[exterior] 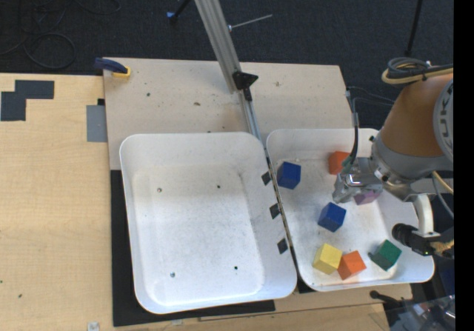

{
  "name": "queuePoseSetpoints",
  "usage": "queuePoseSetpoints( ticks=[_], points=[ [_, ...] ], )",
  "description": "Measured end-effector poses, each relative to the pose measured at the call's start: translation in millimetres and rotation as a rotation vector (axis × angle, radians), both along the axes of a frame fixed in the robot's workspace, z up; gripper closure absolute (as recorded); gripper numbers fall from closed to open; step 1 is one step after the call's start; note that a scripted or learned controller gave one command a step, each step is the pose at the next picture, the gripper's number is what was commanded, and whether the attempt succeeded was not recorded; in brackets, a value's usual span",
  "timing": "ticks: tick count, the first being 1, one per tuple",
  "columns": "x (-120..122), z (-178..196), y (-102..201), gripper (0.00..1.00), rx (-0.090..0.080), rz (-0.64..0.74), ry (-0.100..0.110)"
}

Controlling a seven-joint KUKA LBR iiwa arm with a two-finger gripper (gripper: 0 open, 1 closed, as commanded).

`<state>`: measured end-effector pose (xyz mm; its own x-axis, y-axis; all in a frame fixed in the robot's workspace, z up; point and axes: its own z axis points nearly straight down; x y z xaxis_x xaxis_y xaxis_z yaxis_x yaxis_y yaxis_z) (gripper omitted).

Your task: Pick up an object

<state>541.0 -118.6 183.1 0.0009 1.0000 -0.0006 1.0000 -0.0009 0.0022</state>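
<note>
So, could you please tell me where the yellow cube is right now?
The yellow cube lies in the right bin, near its front edge, touching the orange cube on its right and below the blue cube.

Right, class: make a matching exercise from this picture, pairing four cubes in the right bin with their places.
Cubes:
1. yellow cube
2. green cube
3. purple cube
4. upper blue cube

Places:
A. nearest the divide between the bins
B. beside the end effector
C. front of the bin, next to an orange cube
D. front right corner of the bin

Pairs: 1-C, 2-D, 3-B, 4-A
</note>
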Motion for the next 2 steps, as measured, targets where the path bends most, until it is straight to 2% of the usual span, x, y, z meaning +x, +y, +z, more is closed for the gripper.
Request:
queuePoseSetpoints(
  ticks=[2],
  points=[
    [-5.7, 105.8, -10.9, 1.0, 0.0, 0.002, -0.001]
  ],
)
